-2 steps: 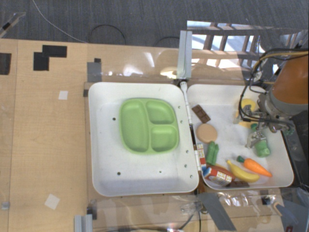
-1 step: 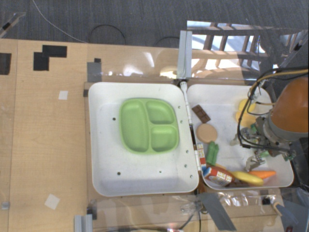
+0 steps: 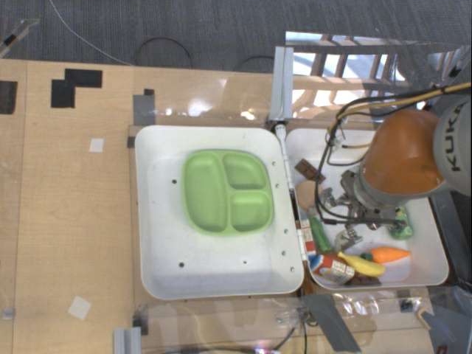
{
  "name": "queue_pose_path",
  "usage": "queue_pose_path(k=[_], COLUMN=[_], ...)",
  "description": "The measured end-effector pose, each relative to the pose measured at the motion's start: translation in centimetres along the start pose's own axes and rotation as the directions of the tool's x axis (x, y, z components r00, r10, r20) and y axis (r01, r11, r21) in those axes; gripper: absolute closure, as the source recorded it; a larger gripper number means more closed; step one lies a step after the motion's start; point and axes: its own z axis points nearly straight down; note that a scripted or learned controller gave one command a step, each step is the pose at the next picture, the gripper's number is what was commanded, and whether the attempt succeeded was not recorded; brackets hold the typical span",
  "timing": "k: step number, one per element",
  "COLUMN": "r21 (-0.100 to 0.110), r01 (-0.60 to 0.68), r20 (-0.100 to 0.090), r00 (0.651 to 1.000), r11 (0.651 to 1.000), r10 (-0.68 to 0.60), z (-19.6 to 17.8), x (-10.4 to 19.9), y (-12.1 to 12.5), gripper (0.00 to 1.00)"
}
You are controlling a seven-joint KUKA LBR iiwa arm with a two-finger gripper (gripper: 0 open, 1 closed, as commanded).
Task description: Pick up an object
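The arm's orange wrist band (image 3: 402, 155) hangs over the right bin (image 3: 436, 268), and the gripper (image 3: 352, 231) reaches down below it toward the bin floor. Just below the gripper lie a yellow banana (image 3: 363, 265), an orange carrot (image 3: 390, 255) and a small printed packet (image 3: 335, 268). A green stick-shaped toy (image 3: 319, 234) lies to the gripper's left, near a beige egg-shaped object (image 3: 304, 195). A brown piece (image 3: 310, 171) lies further up. A green item (image 3: 402, 231) peeks out at the gripper's right. The wrist hides the fingertips.
The left bin (image 3: 158, 271) holds a green three-compartment plate (image 3: 226, 191). A metal frame (image 3: 339, 57) stands behind the right bin. Cables loop around the wrist. Bare wooden bench stretches to the left.
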Motion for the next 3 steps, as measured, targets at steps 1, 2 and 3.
queue_pose_path(k=[1, 2, 3], r21=[0.0, -0.003, -0.005], r01=[0.213, 0.44, 0.42], r20=[-0.006, -0.006, -0.006], r00=[0.977, 0.898, 0.908], r11=[0.977, 0.898, 0.908], r10=[-0.213, -0.44, -0.42], z=[0.3, -5.0, 0.4], x=[-2.3, -3.7, -1.9], y=[-8.4, -14.8, -13.8], gripper=[0.0, 0.0, 0.0])
